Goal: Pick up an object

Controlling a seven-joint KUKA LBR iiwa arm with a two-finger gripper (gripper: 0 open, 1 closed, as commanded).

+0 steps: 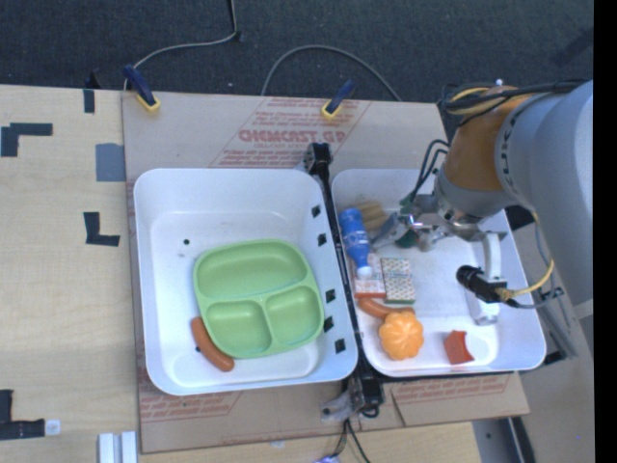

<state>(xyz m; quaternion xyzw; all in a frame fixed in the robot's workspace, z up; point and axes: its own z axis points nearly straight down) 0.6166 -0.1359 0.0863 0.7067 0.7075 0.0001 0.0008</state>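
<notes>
Blue bottle (pixel 353 234) taken as likeliest target: lying in right bin (pixel 521 355), against the wall shared with left bin (pixel 154 258), cap end pointing to the near rim. Gripper (pixel 410 228) just right of blue bottle, low over the bin floor. Jaws: cannot tell whether spread or pressed together, too blurred under the wrist. Nothing seen pinched.

For a good grasp, judged from the layout:
- Come down over the bottle's middle, closing across its short axis, not along its length.
- Mind the bin wall just left of blue bottle; little room for a jaw on that side, so nudging it rightward first may help.
- Round, smooth plastic body likely to roll or squirt out; centre the grip and close slowly.
- Lift straight up to avoid dragging neighbours.

Neighbours, all relative to blue bottle:
- Checkered packet (pixel 397 280), flat, rectangular, printed grid surface, just right of its cap end.
- Orange sausage-like piece (pixel 371 307), smooth, elongated, just beyond the cap end, partly under checkered packet.
- Toy orange fruit (pixel 401 336), rounded, ribbed, matte, further toward the near rim.
- Red block (pixel 458 347), small, squarish, well to the right and nearer the rim.
- Green divided plate (pixel 258 295), glossy plastic, three compartments, left across the wall, in left bin.
- Toy hot dog (pixel 212 345), smooth, curved, further left, touching the plate's edge.
</notes>
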